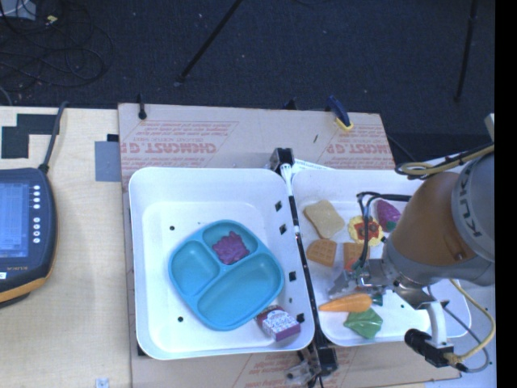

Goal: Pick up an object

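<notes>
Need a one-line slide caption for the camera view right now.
Gripper low in the right bin above the carrot; blue tray sits in the left bin.

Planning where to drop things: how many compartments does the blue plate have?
3: a small one holding a purple item, another small one left of it, and a large one below on the plate.

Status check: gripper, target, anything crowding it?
Gripper low in right bin, nothing visibly held. Carrot just below it. Waffle, green piece crowd close.
</notes>
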Controlling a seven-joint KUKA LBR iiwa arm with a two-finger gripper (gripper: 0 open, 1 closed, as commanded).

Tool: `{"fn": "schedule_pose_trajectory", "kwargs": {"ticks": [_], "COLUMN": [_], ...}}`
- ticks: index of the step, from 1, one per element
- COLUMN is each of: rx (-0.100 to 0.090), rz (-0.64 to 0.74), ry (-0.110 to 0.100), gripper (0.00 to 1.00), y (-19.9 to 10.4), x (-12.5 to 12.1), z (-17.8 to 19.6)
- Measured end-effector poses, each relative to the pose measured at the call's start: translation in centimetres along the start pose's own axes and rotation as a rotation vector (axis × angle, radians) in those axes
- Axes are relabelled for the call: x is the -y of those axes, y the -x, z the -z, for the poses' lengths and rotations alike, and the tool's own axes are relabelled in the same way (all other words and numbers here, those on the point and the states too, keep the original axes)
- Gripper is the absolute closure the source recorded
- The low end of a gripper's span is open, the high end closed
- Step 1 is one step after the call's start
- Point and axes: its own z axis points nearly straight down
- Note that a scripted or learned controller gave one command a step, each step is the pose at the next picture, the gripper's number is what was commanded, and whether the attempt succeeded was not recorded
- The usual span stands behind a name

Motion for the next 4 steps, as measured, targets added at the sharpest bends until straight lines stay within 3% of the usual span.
{"fn": "schedule_pose_trajectory", "kwargs": {"ticks": [1,2,3,4], "rx": [0.002,0.0,0.0,-0.002], "rz": [0.004,0.001,0.0,-0.003], "ry": [0.005,-0.003,-0.001,-0.002], "gripper": [0.0,0.0,0.0,1.0], "y": [-0.2,-2.5,-1.6,-1.5], "x": [-7.5,-4.9,-2.0,-2.1], "z": [0.7,-0.1,0.0,1.0]}}
